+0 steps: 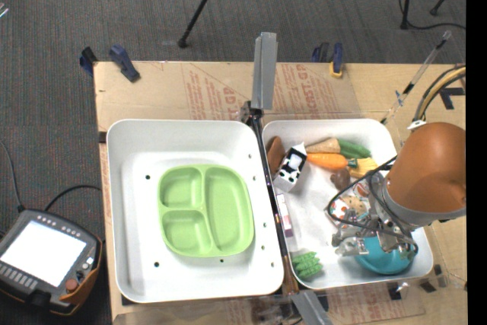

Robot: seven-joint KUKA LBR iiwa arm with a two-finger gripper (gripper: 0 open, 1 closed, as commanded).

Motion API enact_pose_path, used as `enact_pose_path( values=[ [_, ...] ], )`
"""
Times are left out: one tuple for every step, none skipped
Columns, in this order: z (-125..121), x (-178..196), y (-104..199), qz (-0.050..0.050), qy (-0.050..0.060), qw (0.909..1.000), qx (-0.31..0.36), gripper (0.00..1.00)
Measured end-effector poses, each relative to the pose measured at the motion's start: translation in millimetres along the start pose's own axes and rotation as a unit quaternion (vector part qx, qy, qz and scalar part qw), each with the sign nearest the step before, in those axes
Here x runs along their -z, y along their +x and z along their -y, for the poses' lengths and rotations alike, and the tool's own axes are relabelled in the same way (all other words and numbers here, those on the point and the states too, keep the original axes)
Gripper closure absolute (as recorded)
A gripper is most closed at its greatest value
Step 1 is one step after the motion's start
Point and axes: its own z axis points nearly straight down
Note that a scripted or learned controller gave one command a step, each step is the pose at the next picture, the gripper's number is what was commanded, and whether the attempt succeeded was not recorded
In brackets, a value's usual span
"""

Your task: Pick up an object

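The right bin (319,129) holds several small objects: a black-and-white box (290,166), an orange carrot (327,160), a green vegetable (354,149), a beige piece (323,145), a brown item (274,154), a green ridged toy (307,265) and a teal bowl (384,258). My gripper (370,238) is low in the bin's near right corner, right over the teal bowl and beside a patterned round item (351,208). The orange band (426,164) and cables cover much of the wrist.
The left bin (129,164) holds a light green divided plate (205,210). A grey post (265,72) rises between the bins at the back. A tablet-like pendant (42,255) lies on the floor at the lower left. Clamps sit on the bench's far edge.
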Motion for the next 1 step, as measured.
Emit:
enact_pose_path(
  values=[
    [-68.0,106.1,-1.3,0.008,0.003,0.9991,0.042,1.0]
  ],
)
